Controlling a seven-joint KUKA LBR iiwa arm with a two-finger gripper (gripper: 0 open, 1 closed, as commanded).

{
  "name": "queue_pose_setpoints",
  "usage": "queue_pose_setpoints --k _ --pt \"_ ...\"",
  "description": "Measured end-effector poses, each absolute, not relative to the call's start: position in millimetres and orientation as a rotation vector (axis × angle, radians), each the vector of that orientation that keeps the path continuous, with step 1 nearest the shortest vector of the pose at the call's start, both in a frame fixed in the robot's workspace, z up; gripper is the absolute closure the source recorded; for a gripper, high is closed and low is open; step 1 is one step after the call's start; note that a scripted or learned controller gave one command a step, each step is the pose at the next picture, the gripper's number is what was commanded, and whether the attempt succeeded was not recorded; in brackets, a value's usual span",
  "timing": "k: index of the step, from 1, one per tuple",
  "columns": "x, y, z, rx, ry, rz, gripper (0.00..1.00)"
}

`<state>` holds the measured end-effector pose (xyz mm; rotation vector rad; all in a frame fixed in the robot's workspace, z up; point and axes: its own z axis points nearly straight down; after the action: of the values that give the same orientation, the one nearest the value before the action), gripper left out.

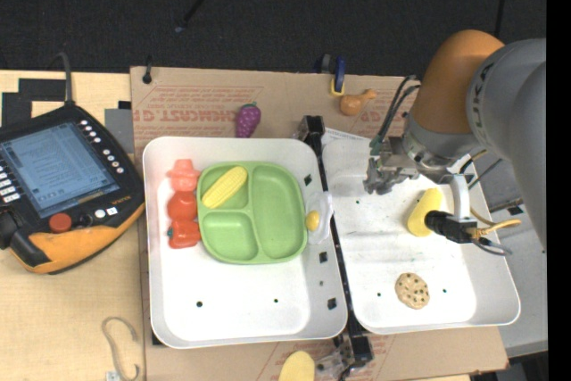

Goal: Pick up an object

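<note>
My gripper [382, 180] hangs over the upper left part of the right bin [464, 308], above bare bin floor. A yellow object [421, 214] lies to its right in that bin. A round cookie [412, 290] rests near the bin's front. In the left bin [232, 321] sit a green divided plate [259, 219] with a yellow corn cob [223, 186] in one compartment, and an orange-red figure [183, 205] beside the plate. A small yellow piece [313, 221] rests at the plate's right edge.
A purple grape toy [248, 118] and an orange duck-like toy [356, 102] lie on the cardboard behind the bins. A control pendant [62, 183] sits at the left. A yellow object [297, 366] lies at the front edge, below the bins.
</note>
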<state>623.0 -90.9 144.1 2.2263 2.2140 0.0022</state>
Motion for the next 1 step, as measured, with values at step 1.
queue_pose_setpoints --k 1 --pt "615.7 -89.7 203.4 2.223 2.218 0.003 1.0"
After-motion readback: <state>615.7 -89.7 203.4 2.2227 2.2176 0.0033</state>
